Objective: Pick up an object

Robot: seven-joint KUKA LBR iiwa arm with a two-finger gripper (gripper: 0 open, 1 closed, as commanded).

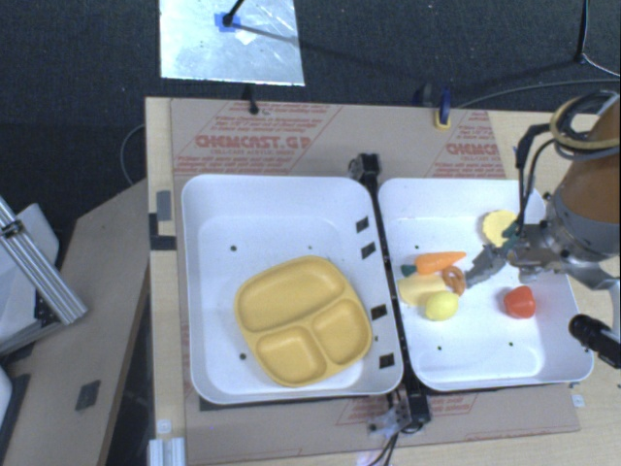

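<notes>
Two white bins sit side by side on the worktop [291, 129]. In the left bin [209, 212] a yellow tray [303, 320] with three compartments lies toward the near edge of the bin. The right bin [485, 357] holds small toy foods: a carrot [439, 259] near its middle, a yellow lemon [441, 306] just in front of the carrot, beside a pale yellow piece [415, 286], a red tomato [519, 302] nearer the right edge, and a yellow slice [498, 225] toward the far right corner. The arm [587, 202] comes in over the right edge of this bin. Its claw [456, 281] is low between carrot and lemon, touching or just over a small orange ring [453, 280]. I cannot tell whether the claw is spread or pressed together, or whether it pinches the ring.
</notes>
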